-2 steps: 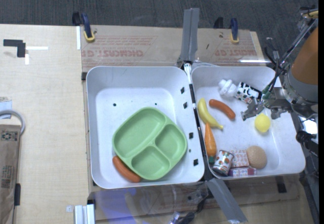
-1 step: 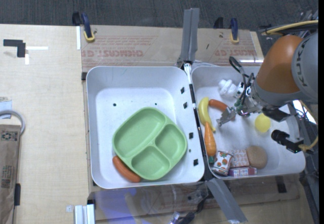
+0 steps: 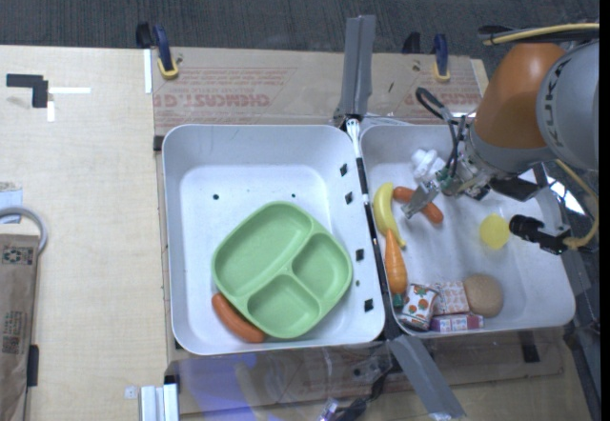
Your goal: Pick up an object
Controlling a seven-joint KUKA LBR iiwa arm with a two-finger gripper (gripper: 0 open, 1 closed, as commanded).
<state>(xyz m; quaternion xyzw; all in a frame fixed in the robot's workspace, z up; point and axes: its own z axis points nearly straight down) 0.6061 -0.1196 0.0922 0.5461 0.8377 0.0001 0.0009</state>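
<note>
1. Camera view: my hand [image 3: 419, 203] is low in the right bin [image 3: 534, 319], fingers apart as far as I can judge, tips right at the small orange sausage [image 3: 420, 201].
2. Sausage lies just under and left of the tips, long axis running upper-left to lower-right. Not visibly clamped.
3. Banana [image 3: 383, 210] sits just left of it, close to the bin wall; carrot [image 3: 395, 262] below that.
4. Yellow ball [image 3: 494, 231] to the right, well apart; white crumpled item [image 3: 424, 162] just above.
5. Banana looks like the likeliest obstruction when closing.
6. Left bin [image 3: 191, 219] holds a green divided plate [image 3: 282, 269].
</note>
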